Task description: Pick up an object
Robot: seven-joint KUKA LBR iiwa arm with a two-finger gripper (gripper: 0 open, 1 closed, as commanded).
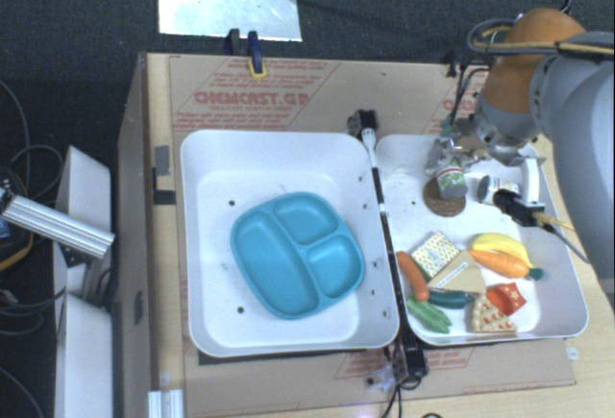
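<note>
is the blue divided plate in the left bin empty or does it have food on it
Empty. The blue divided plate shows bare blue compartments, and the toy foods all lie in the right bin.

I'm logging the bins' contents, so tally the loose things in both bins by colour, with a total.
Blue: 1, the divided tray in the left bin.
Orange: 2, the carrot and the orange piece.
Yellow: 1, the banana.
Green: 1, the green vegetable.
Red: 1, the red piece.
Brown: 1, the round disc.
Other items in the right bin are too mixed to sort.
Total: 7 sorted.

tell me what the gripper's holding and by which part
Cannot be told: the gripper sits low over a brown disc in the right bin, its grip hidden.
</note>
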